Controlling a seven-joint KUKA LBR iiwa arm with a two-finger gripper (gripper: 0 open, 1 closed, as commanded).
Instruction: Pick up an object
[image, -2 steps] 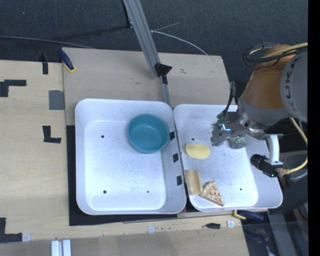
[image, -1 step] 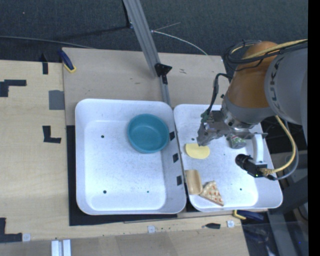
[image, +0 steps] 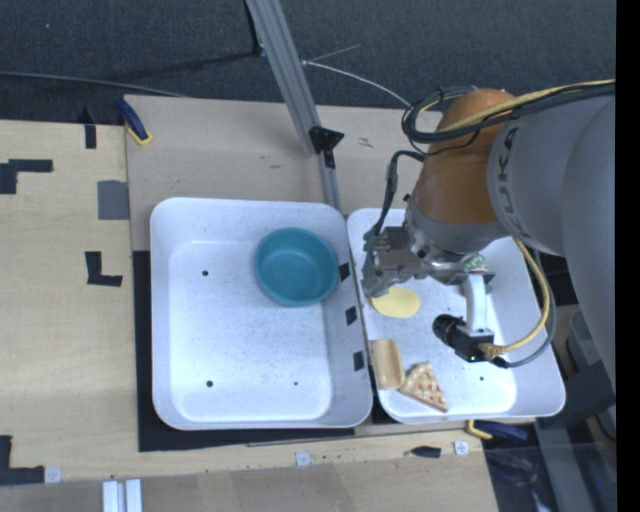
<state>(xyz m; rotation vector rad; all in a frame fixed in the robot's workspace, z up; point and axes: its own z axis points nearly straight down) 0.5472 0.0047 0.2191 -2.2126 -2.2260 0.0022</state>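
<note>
The flat round yellow piece (image: 397, 302) lies in the right white bin (image: 530, 395), right under the grey gripper (image: 383, 277), which seems about to grab it, though I cannot tell its grip.

I see a teal-blue bowl (image: 296, 265) in the white, faintly speckled left bin (image: 200, 340). Right of centre lie a pale yellow disc (image: 398, 303), a tan block (image: 386, 362) and an orange-brown wedge (image: 425, 387). My arm's band (image: 462, 160) is orange.

grey arm (image: 560, 170) reaches in from right, wrist bent down, gripper (image: 383, 272) low.
</note>
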